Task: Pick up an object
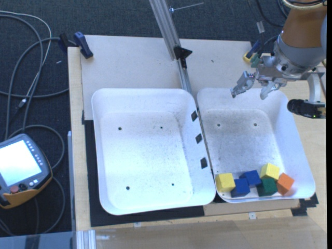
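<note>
Tool (254,87): fingers apart, nothing between them, poised above right bin's (298,134) far rim.
Blocks (254,182): clustered against that bin's near wall, likely slid there.

The green block (267,186) seems partly hidden by neighbours.

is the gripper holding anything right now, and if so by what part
Nothing is held. The gripper hangs open over the far end of the right bin, with bare space between its jaws. The blocks lie at the near end.
</note>
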